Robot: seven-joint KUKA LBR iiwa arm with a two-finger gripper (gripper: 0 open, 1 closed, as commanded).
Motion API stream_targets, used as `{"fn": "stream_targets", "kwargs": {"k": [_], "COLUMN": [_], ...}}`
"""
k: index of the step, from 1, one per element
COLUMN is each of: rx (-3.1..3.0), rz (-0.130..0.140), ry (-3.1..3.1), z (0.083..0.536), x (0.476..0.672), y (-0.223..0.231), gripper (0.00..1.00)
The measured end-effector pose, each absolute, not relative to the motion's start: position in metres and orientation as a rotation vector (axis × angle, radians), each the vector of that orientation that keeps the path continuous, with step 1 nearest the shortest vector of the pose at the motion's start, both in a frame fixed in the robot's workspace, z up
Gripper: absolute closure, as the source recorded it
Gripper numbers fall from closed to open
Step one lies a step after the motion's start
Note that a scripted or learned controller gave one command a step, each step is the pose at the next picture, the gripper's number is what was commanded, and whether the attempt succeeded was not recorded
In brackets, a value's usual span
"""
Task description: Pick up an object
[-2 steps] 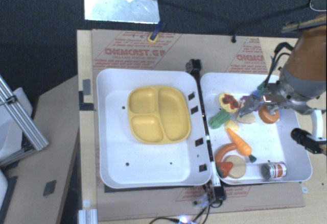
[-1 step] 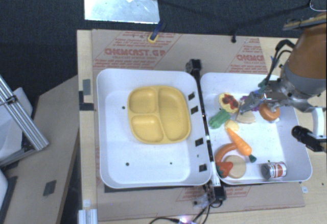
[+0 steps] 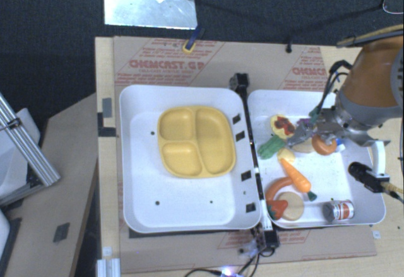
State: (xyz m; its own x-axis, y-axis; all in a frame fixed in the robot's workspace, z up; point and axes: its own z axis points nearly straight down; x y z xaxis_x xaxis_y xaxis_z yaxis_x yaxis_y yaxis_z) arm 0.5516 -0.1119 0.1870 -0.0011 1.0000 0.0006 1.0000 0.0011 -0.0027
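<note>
The right bin (image 3: 372, 209) holds several toy foods. A green vegetable (image 3: 271, 147) lies near its left wall, with a yellow-and-red piece (image 3: 281, 124) just behind it. An orange fruit (image 3: 326, 145) sits under the wrist. An orange carrot (image 3: 295, 175) lies in the middle, below a small yellow piece (image 3: 286, 156). Towards the front are a red curved piece (image 3: 274, 191), a tan round disc (image 3: 292, 205) and a small can (image 3: 339, 211). My gripper (image 3: 298, 137) hangs low over the bin between the green vegetable and the orange fruit. I see nothing clearly held in it.
The left bin (image 3: 136, 206) holds a yellow divided plate (image 3: 194, 141). Black clips (image 3: 246, 175) line the ridge between the bins. A black cylindrical part (image 3: 366, 176) sticks in at the right bin's right side. The grey and orange arm (image 3: 375, 83) covers that bin's back right corner.
</note>
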Motion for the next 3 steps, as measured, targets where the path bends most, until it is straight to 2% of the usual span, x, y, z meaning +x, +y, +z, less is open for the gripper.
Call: {"fn": "stream_targets", "kwargs": {"k": [2,3], "rx": [-2.221,-2.23], "rz": [-0.006,-0.009], "ry": [-2.226,-2.232], "z": [0.09,0.104], "x": [0.557,0.559], "y": [-0.101,-0.105], "gripper": [0.0,1.0]}}
